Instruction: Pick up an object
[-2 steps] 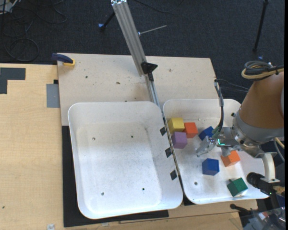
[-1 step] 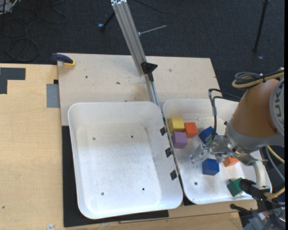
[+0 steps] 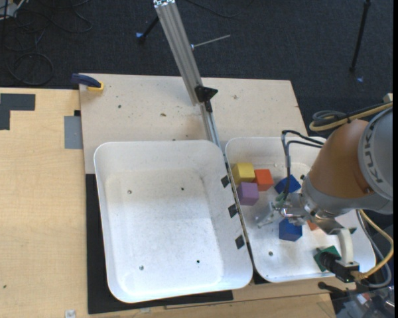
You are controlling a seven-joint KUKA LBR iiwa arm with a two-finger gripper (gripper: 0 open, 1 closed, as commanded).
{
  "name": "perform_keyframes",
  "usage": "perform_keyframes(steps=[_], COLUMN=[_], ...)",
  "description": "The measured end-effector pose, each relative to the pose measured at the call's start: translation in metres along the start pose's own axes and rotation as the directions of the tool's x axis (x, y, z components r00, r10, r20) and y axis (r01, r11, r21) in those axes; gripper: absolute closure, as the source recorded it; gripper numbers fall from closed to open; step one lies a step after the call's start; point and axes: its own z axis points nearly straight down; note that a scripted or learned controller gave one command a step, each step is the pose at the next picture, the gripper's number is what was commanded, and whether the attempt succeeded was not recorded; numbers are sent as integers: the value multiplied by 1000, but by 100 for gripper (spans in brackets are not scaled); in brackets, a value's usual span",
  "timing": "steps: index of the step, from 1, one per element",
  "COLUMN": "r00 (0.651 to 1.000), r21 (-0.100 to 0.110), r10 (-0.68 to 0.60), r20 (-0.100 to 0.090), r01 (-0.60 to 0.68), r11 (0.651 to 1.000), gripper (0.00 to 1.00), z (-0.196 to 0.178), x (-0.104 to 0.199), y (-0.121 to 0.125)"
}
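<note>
In the right bin (image 3: 272, 270) lie a yellow cube (image 3: 244, 172), an orange cube (image 3: 263, 178) and a purple cube (image 3: 248, 192), bunched near the bin's left wall. One blue block (image 3: 287, 185) sits just above my gripper (image 3: 273, 214) and another blue block (image 3: 290, 230) just below it. The gripper is low over the bin floor between the two blue blocks, right of the purple cube. A green piece (image 3: 330, 254) lies at the bin's lower right. The wrist hides part of a small orange piece (image 3: 312, 225).
The left bin (image 3: 119, 177) adjoins the right one along a divider with black clips (image 3: 232, 211). A slanted aluminium bar (image 3: 182, 52) rises behind the bins. The arm's grey and orange body (image 3: 348, 171) covers the right bin's right side.
</note>
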Motion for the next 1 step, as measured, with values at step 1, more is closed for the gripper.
perform_keyframes(steps=[1], r00=[1000], r21=[-12], r10=[2], r20=[6], r01=[-2], r11=[1000], gripper=[0], z=[3], x=[-2], y=[4])
